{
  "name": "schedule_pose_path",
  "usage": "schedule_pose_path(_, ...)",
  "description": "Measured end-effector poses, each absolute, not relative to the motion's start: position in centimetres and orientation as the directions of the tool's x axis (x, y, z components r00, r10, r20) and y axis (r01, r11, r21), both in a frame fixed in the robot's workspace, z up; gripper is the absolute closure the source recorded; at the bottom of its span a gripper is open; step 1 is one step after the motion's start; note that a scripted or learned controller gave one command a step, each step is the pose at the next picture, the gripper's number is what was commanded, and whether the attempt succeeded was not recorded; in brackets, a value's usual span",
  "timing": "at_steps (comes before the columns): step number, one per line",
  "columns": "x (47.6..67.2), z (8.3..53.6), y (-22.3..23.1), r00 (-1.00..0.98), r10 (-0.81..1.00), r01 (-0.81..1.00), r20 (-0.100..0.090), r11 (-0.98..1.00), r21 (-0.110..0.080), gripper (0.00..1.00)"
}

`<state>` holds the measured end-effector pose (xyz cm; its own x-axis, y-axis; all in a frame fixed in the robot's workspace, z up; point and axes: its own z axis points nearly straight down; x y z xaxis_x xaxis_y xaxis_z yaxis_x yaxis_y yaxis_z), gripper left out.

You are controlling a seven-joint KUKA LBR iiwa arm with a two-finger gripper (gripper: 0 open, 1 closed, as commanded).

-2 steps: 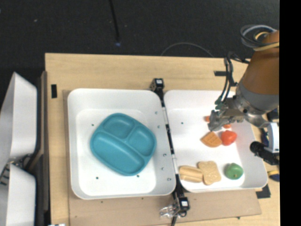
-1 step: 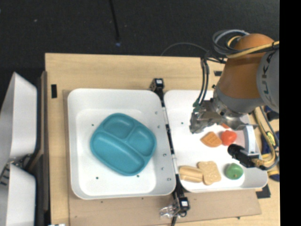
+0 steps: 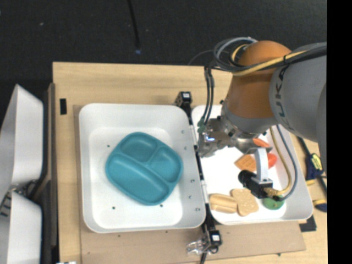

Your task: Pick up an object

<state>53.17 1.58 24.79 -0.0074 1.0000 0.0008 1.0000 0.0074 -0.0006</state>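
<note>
White bins sit side by side on the wooden surface (image 3: 126, 73). The left bin (image 3: 88, 202) holds a teal divided plate (image 3: 144, 168). The right bin (image 3: 220, 169) holds a tan bread roll (image 3: 222, 203), a tan biscuit (image 3: 246, 201), an orange wedge (image 3: 245, 161) and a green piece (image 3: 271, 204). The hand (image 3: 212, 138) hangs over the right bin's far left corner; whether it is clenched or released cannot be told.

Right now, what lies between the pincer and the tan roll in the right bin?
Nothing but bare white floor of the right bin separates the pincer from the tan roll, as the camera view shows.
</note>
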Motion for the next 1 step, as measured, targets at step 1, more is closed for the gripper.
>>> schedule_pose_path(1, 51.94, 23.67, 6.69, -0.007, 1.0, 1.0, 0.001, 0.007, -0.001, 1.0)
